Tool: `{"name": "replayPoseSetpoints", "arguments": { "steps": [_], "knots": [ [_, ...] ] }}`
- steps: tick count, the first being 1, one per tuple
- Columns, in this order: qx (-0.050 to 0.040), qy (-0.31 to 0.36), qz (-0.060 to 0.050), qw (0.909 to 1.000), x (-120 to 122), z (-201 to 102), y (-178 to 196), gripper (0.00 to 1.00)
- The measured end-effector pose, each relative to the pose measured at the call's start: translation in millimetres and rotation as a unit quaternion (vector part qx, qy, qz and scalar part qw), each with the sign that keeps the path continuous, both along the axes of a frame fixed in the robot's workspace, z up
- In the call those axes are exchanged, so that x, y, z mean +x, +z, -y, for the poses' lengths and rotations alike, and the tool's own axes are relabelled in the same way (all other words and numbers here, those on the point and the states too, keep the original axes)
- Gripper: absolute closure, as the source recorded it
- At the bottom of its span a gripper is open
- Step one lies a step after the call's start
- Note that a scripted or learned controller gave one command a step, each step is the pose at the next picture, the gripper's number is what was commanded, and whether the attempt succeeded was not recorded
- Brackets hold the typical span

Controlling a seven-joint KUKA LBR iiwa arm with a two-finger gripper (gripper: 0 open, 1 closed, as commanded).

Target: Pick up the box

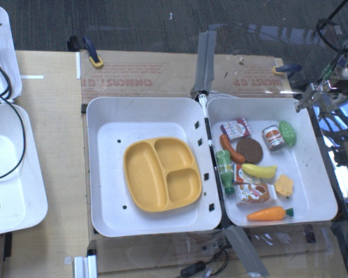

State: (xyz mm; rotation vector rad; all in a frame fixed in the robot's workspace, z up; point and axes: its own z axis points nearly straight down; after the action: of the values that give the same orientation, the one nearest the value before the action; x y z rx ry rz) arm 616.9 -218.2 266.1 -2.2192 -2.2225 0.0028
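Dark carpet runs across the top of the frame, and below it a wooden bench carries two white bins side by side. Lower centre, the left bin holds a yellow divided plate. To its right, the right bin is crowded with toy food. My gripper sits at the upper right of the frame, above that bin's far corner, tangled among cables; I cannot tell how it is set.

My target, the box, lies flat in the lower middle of the right bin. Its long axis seems to run roughly left to right across the frame, though a yellow banana overlaps its upper edge and hides part of the outline.

Crowding is the risk. A green bottle lies just left of the box, a carrot just below it, and a cheese wedge just to its right. Coming down carelessly, I could clip the banana or pinch a neighbour instead. Lying flat, the box may also slip free of a shallow grasp.
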Motion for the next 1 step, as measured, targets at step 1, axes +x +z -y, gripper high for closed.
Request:
{"name": "replayPoseSetpoints", "arguments": {
  "steps": [1],
  "knots": [
    [0.0002,-0.081,-0.001,0.9967,23.4,-72.1,-142.4,0.00]
  ]
}}
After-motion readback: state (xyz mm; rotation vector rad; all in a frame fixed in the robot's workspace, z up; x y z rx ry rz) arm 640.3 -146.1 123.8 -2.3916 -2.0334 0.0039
